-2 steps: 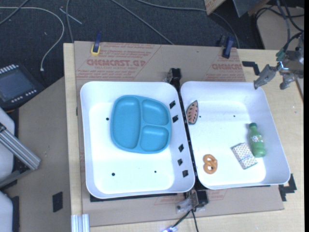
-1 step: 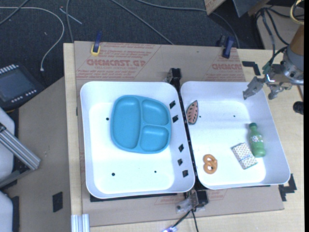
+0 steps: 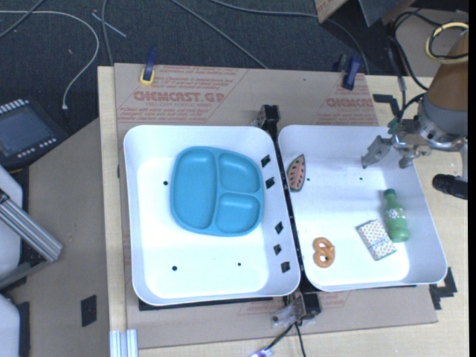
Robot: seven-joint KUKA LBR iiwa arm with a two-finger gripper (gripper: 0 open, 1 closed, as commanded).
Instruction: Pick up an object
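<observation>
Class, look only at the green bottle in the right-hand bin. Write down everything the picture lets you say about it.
The green bottle is small and looks like plastic, with a lighter cap end and a pale label band around its middle. It lies on its side on the floor of the right bin, near the bin's right wall, its long axis running roughly up and down the picture, cap end towards the top. A small patterned packet lies close against its lower left; whether they touch is unclear. The gripper is above it, apart.

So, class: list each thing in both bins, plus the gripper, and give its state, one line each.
Blue plate: flat, left bin.
Bottle: lying down, right bin.
Pretzel: flat, right bin.
Packet: flat, beside bottle.
Leaf-shaped piece: against right bin's left wall.
Gripper: fingers open, holding nothing.
</observation>
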